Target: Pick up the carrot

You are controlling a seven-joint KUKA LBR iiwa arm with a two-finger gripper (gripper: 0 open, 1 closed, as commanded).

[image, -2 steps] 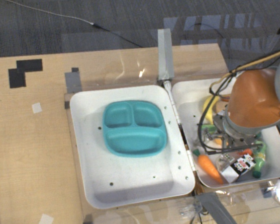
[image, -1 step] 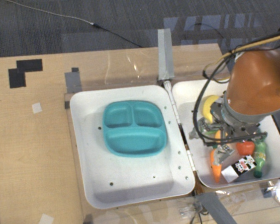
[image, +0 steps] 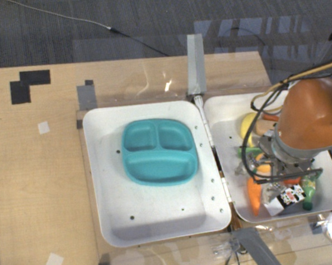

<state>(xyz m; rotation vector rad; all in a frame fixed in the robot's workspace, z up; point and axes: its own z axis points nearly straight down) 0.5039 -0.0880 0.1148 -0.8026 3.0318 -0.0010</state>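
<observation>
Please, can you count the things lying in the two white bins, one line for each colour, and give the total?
Teal: 1, the divided plate in the left bin
Orange: 1, the carrot in the right bin
Yellow: 1, a yellow item
Green: 1, a green item
Total: 4 visible; the arm may hide others.

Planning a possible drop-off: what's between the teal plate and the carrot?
In the camera view, bare bin floor right of the plate, then the two bins' adjoining rims, then the carrot.

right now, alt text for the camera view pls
A grey arm with an orange band reaches down into the right white bin, above a carrot among small items. The left white bin holds a teal divided plate.
</observation>
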